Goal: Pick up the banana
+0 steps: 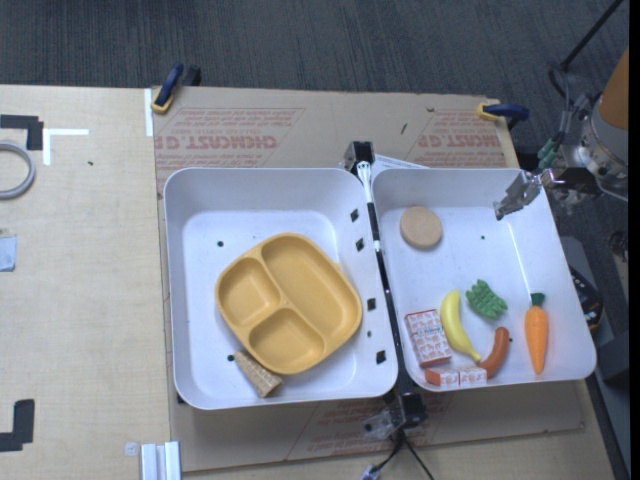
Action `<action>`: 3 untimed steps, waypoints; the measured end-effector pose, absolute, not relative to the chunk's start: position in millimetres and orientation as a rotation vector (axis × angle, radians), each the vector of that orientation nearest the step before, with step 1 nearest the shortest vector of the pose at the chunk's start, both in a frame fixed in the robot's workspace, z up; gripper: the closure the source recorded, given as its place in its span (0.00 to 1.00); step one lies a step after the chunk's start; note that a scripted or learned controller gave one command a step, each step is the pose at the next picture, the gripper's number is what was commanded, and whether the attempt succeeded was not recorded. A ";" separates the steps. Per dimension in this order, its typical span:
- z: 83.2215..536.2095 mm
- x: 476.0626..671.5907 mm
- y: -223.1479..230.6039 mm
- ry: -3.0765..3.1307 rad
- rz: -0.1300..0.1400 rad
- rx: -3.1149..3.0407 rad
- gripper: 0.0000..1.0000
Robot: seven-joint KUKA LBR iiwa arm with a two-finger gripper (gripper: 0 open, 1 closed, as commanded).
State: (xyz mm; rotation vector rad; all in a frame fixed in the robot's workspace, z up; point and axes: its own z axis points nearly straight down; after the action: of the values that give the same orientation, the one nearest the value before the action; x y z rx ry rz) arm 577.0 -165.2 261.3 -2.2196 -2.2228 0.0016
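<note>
The banana [458,326] is small and yellow. It lies lengthwise in the near part of the right bin [560,230], between a red-and-white box [427,335] and a green broccoli piece [486,299]. My gripper [518,197] hangs over the far right corner of that bin, well up and to the right of the banana, with nothing seen in it. The arm's wrist [600,153] reaches in from the right edge.
Also in the right bin are a round tan biscuit [421,227], a carrot [537,336], a brown sausage [497,351] and a second small box [456,376]. The left bin [180,268] holds a yellow divided plate [288,302] and a bread piece [258,373].
</note>
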 end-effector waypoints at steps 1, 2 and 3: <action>128.6 533.5 -117.7 -2.242 0.001 -2.199 0.00; 95.6 495.3 -104.6 -2.384 -0.009 -2.058 0.00; 105.3 496.3 -103.7 -2.382 -0.012 -2.058 1.00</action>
State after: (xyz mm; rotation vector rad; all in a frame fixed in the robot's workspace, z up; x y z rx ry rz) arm 496.3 -103.7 105.3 -2.0578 -2.3817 -0.0119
